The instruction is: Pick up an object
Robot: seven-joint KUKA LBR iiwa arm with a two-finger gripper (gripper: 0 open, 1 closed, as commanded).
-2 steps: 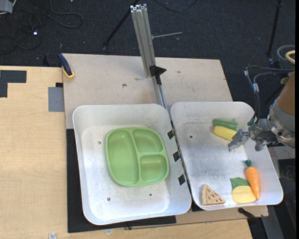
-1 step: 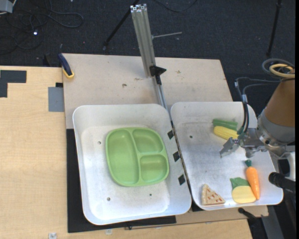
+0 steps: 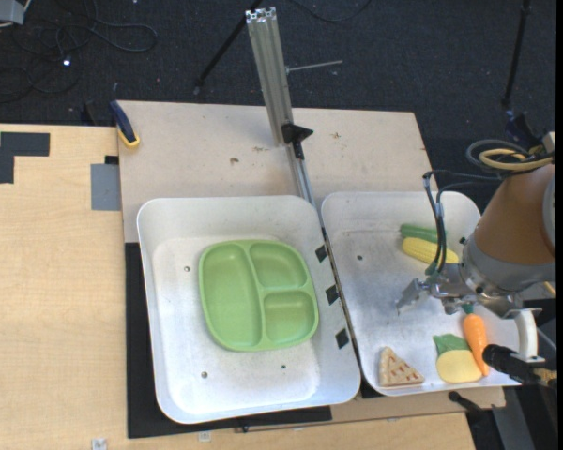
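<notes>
Reaching in from three o'clock, the arm [image 3: 516,228] hangs over the right bin [image 3: 375,251], its grey body and orange band covering that bin's far right side. The gripper [image 3: 420,293] sits low near the bin's middle, with its metal tips pointing toward nine o'clock; they stand slightly apart with nothing seen between them, so it holds nothing and hovers over bare white floor. Several toy foods lie around it. A corn cob [image 3: 422,247] — yellow with a green husk — rests at about twelve o'clock from the gripper, near but apart. At about four o'clock from the gripper stands an orange carrot [image 3: 476,337], just beside the wrist hardware, and below it a yellow piece with a green leaf [image 3: 455,362] sits touching or almost touching the carrot; which cannot be told. A tan waffle-patterned wedge [image 3: 398,368] lies at six o'clock from the gripper, close to the bin's near rim and well apart from the tips. The left bin [image 3: 169,345] holds a green divided plate [image 3: 259,293] — three compartments — lying flat near its centre. Behind the bins, at twelve o'clock, a metal post [image 3: 272,73] rises from the bench [image 3: 197,148].
</notes>
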